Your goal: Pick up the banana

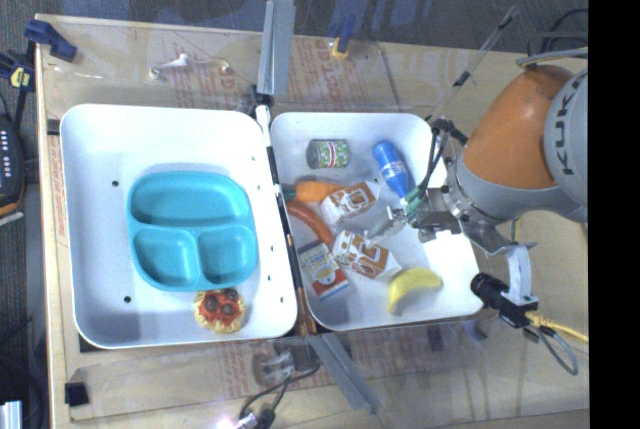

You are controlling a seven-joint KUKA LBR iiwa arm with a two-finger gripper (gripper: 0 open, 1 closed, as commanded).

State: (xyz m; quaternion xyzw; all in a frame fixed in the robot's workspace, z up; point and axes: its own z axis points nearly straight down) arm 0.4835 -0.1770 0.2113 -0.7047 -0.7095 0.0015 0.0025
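One banana (413, 286) near cartons (362, 257), end effector (404, 214) above

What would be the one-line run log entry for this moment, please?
task: pick banana | gripper: over right bin, above banana, holding nothing | banana: lying in right bin, near front right corner | status: not picked
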